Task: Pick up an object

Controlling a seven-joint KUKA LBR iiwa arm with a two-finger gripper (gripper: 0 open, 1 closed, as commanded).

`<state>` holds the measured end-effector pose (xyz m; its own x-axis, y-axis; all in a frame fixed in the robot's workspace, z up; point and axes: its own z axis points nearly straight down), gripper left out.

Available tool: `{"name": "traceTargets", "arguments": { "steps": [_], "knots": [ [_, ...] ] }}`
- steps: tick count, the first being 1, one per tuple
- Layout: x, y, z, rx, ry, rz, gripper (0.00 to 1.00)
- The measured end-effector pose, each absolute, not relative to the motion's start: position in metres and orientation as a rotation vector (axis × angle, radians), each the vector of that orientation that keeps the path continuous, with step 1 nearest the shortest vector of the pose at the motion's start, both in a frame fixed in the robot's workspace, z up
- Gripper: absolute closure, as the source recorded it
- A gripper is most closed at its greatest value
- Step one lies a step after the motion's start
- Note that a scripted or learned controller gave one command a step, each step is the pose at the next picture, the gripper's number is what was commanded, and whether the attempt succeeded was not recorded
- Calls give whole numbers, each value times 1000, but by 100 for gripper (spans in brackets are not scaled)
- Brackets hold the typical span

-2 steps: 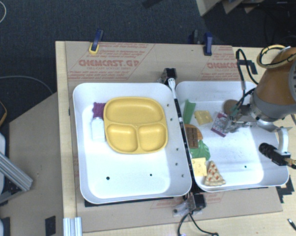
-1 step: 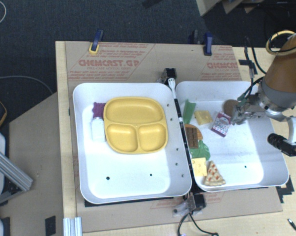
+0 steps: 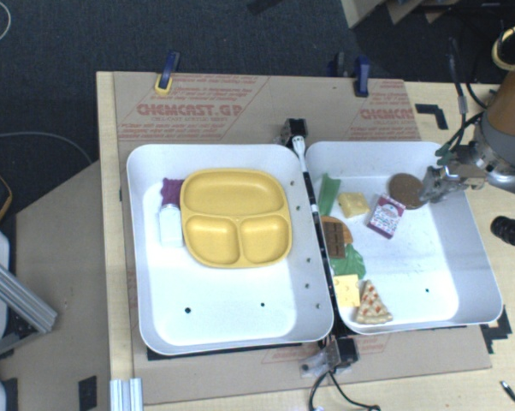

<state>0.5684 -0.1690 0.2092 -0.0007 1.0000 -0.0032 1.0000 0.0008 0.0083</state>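
Note:
The right bin (image 3: pixel 463 298) holds several small items. A brown round disc (image 3: pixel 405 188) lies near its far edge, with a maroon packet (image 3: pixel 385 217) just in front of it. Further left are a pale yellow chunk (image 3: pixel 353 204), a green strip (image 3: pixel 328 193) and a brown patty (image 3: pixel 335 233). A green leaf (image 3: pixel 350 260), a yellow block (image 3: pixel 346 291) and a pizza slice (image 3: pixel 373 305) lie toward the near edge. My gripper (image 3: pixel 435 184) hangs low at the disc's right edge, touching or nearly touching it. The grey wrist rises behind it to the right.
The left bin (image 3: pixel 223 315) carries a yellow compartment plate (image 3: pixel 236 215), with a purple item (image 3: pixel 171 190) and a white bottle (image 3: pixel 169 225) beside it on the left. A black divider rail (image 3: pixel 313 221) runs between the bins. Bare floor shows in the right bin's near right part.

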Motion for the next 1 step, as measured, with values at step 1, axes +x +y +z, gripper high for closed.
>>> {"name": "traceTargets", "arguments": {
  "steps": [1],
  "knots": [
    [569, -169, 226, 2217, 2219, 3, 100]
  ]
}}
